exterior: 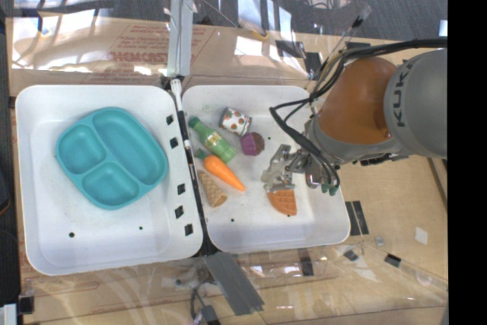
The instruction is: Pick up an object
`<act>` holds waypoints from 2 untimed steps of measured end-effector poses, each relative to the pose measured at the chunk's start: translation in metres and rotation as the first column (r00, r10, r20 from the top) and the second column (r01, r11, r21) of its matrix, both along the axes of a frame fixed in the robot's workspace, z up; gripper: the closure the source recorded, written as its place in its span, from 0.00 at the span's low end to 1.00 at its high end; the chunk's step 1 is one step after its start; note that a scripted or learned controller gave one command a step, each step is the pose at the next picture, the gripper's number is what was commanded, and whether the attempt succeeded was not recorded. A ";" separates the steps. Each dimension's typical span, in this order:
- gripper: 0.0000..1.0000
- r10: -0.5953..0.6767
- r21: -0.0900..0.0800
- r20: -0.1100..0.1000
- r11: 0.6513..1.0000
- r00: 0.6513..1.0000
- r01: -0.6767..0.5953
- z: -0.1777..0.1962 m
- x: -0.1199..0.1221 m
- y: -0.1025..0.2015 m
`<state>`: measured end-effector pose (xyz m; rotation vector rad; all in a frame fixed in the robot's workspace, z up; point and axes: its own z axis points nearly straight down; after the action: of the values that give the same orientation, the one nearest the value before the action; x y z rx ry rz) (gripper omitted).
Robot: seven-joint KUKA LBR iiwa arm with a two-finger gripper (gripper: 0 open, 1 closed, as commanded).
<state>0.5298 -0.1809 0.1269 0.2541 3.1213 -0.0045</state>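
Waffle piece, right bin: gripper poised just above it

Waffle piece (pixel 282 202), orange, gridded, lay near the near edge of the right bin (pixel 335 228), apart from the other toys. We logged the gripper (pixel 278 174) directly on its far side, metal fingers pointing down and toward it, tips close to its upper edge; whether they touched it we could not tell. We could not tell how far the pincer stood open, and nothing showed between its fingers.

Other items, right bin: carrot (pixel 224 172) and ice-cream cone (pixel 213 189) to the left, side by side; green bottle (pixel 211 138), small printed can (pixel 235 121) and dark purple piece (pixel 253 143) on the far side. Left bin (pixel 30 186): teal divided plate (pixel 111 157).

Handling note, our judgement: the waffle was flat and thin, so a good grasp called for the fingers to straddle its edges, descend fully to the bin floor, then close. We rated it likely to slip or tip out. Clearance from the carrot was ample.
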 end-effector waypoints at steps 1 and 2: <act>1.00 -0.128 0.000 0.003 0.992 0.992 0.128 0.126 -0.039 -0.026; 1.00 0.365 0.008 -0.013 0.931 0.931 -0.365 -0.011 -0.051 -0.010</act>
<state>0.4785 -0.1909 0.1163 -0.3318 3.1289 0.0057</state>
